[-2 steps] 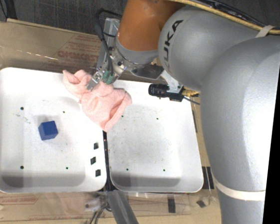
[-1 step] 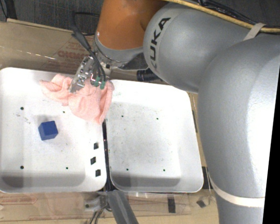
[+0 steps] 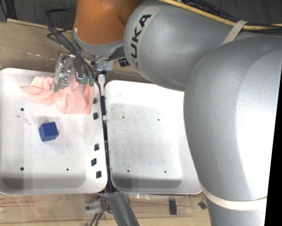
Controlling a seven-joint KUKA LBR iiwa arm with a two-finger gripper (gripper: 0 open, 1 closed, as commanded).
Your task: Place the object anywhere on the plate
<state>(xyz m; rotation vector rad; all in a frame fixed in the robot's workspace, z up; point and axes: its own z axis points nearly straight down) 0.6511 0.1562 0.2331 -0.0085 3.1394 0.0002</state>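
Note:
A crumpled pink cloth [image 3: 64,96] lies at the back of the left bin [image 3: 3,170], near the wall it shares with the right bin. My gripper [image 3: 64,78] hangs right over the cloth's back edge and reaches down to it. Whether the cloth is gripped is hidden by the gripper body. A small blue cube [image 3: 48,131] sits on the left bin's floor, in front of the cloth and apart from the gripper.
The right bin [image 3: 143,181] lies beside the left one, and the big grey arm covers its right side. Black cable clips run along the wall between the bins [image 3: 98,145]. Bare wooden bench shows behind the bins.

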